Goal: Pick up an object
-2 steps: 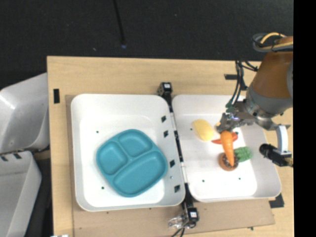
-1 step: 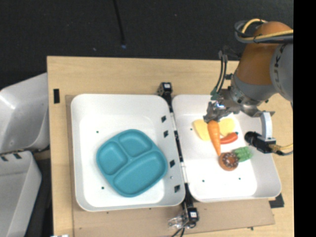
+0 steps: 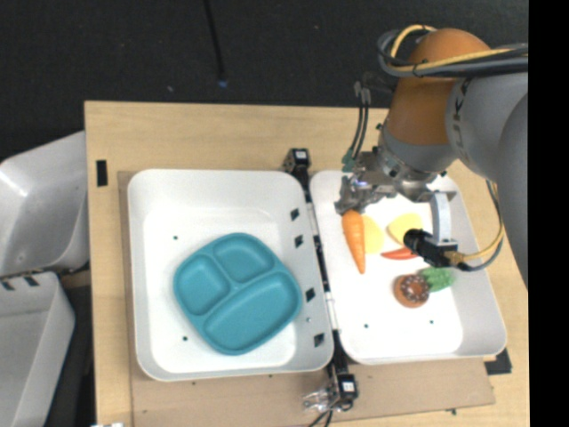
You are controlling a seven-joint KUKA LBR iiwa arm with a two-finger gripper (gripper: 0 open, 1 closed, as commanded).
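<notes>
An orange carrot [image 3: 356, 240] lies in the right bin [image 3: 462, 327], near its left wall, pointing toward the front. My gripper [image 3: 355, 200] hangs just over the carrot's thick far end. Whether it touches the carrot is hidden by the wrist. To the right of the carrot lie a yellow piece [image 3: 398, 229] and a thin red chili [image 3: 396, 254]. Closer to the front sit a brown doughnut [image 3: 412, 290] and a green leafy item [image 3: 438, 278].
A blue divided plate [image 3: 236, 292] lies in the left bin [image 3: 151, 203]. The arm's orange band [image 3: 431, 87] and grey wrist cover the right bin's far side. A black cable fitting [image 3: 428, 245] hangs over the chili's right end.
</notes>
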